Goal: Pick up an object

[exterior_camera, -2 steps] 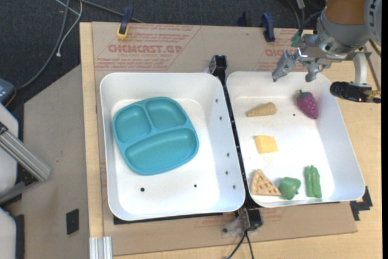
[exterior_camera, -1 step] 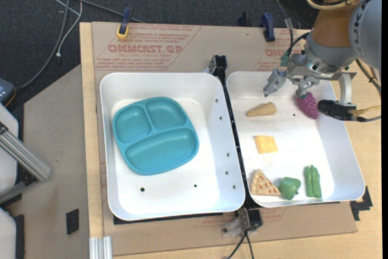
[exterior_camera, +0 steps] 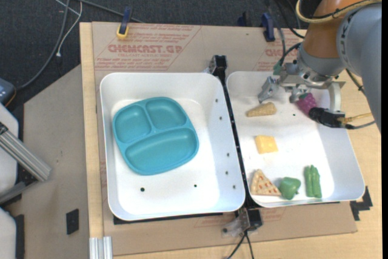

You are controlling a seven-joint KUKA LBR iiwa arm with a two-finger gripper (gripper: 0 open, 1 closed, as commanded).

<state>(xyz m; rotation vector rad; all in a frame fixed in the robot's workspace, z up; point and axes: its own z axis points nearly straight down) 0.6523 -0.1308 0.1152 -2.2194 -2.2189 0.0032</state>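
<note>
The grey arm [exterior_camera: 357,33] reaches in from the right of the camera view, its broad upper link slanting down from the right edge toward the wrist. An orange band [exterior_camera: 324,9] wraps the arm just above the wrist, ringed by a loop of yellow cable. Below it the gripper [exterior_camera: 280,89] points downward at the far end of the right-hand bin [exterior_camera: 339,191], its metal jaws spread apart with nothing between them.
</note>
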